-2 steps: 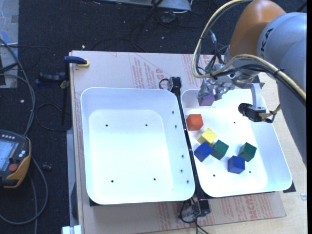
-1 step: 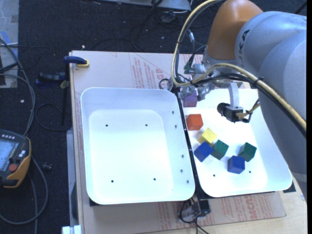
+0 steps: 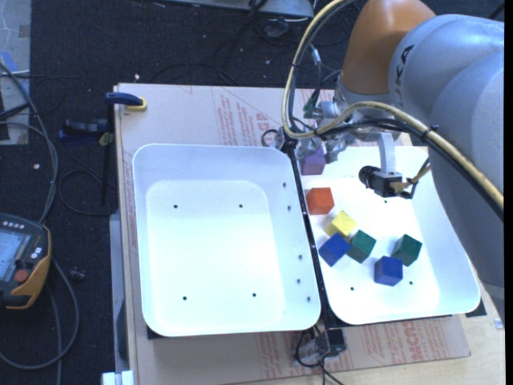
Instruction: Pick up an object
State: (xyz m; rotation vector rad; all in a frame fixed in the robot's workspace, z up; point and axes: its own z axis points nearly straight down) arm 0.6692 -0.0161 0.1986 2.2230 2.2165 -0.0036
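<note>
Arm [image 3: 449, 79] in from right, grey w/ orange band, over far part of right bin [image 3: 449, 299]. Gripper [image 3: 321, 144] down at that bin's far-left corner, right by the divider between bins. Purple block [image 3: 313, 164] directly under gripper, touching or nearly so; can't tell if pinched btw fingers or just lying beneath. Open vs closed: can't tell, cables & wrist hardware in the way.

Other blocks in right bin, all loose on floor:
- orange block [image 3: 320, 200], near left wall, just nearer than purple one
- yellow block [image 3: 343, 224], mid-left
- blue block [image 3: 334, 249] touching yellow's near side
- dark green block [image 3: 362, 245] just beside both, prob. touching
- second blue block [image 3: 389, 270] toward near edge, centre
- second green block [image 3: 408, 249] just right of it, close

Left bin [image 3: 152, 175]: white, small dark dots on floor.

Beige bench board [image 3: 200, 111] under both bins, red print on it. Blue clamp w/ yellow tip [image 3: 127, 100] at board's far-left corner. Handheld pendant [image 3: 20, 259] on dark floor off left edge.
</note>
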